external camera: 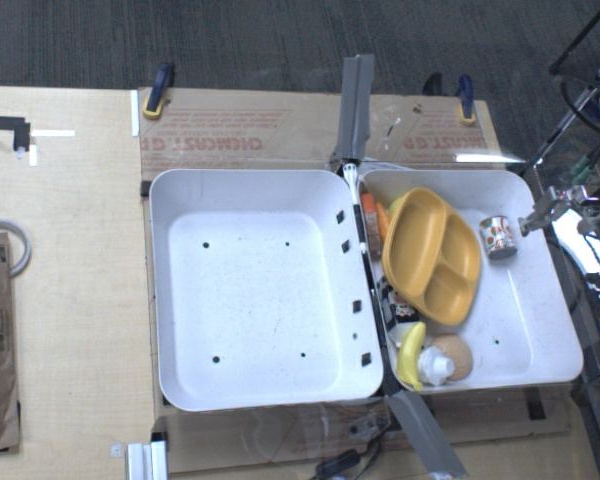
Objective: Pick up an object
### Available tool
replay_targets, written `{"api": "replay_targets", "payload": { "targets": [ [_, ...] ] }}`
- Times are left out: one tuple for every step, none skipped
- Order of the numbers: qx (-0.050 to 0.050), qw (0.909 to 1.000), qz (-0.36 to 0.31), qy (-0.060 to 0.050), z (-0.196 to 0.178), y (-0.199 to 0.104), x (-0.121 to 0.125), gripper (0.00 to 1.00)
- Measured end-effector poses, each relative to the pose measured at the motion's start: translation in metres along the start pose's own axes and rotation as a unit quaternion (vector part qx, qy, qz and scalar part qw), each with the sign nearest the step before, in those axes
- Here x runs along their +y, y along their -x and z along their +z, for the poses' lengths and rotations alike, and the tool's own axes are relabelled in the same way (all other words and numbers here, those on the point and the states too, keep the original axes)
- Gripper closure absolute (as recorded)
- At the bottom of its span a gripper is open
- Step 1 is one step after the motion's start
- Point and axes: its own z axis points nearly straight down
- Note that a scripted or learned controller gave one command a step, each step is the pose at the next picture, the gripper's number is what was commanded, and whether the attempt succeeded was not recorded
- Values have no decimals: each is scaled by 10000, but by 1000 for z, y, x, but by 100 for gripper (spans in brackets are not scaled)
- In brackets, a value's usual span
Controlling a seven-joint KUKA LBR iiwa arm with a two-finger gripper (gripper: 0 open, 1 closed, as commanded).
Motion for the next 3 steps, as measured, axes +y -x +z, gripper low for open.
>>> {"api": "replay_targets", "payload": {
  "targets": [
    [0, 9917, -1287, 9, 16, 19, -43, 0],
    [8, 9925, -1222, -4, 93, 19, -62, 0],
    [-4, 9182, -3961, 20, 195, 15, -51, 0]
  ]
}}
